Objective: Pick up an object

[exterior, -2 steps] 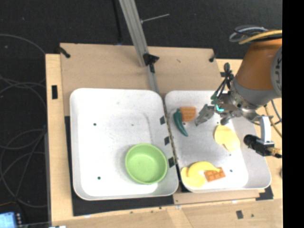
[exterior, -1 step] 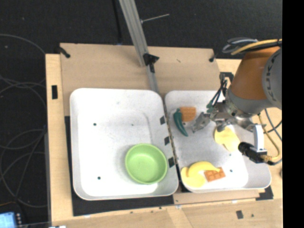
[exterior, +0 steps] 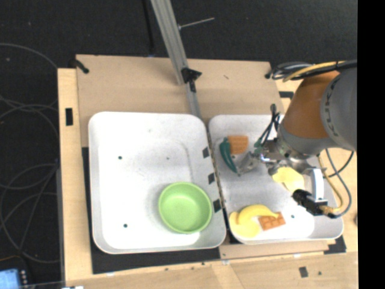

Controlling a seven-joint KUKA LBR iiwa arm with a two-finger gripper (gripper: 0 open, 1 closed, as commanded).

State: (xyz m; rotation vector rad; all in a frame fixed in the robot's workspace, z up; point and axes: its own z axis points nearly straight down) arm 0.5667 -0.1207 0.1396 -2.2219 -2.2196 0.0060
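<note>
Your gripper (exterior: 243, 163) sat low in the right bin (exterior: 240, 188), fingers apart, clamped on nothing. The green tool (exterior: 227, 153) lay just at its nine o'clock, the orange block (exterior: 238, 143) at eleven, touching that tool. A close from there could have pinched both or knocked the tool against the bin wall, I'd judge.

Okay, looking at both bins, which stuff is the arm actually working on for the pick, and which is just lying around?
In play, right white bin:
- two-finger gripper
- dark green curved tool beside it
- small orange block

Lying about:
- light green round bowl, left white bin
- yellow banana-shaped toy
- orange waffle-patterned piece
- pale yellow lump
</note>
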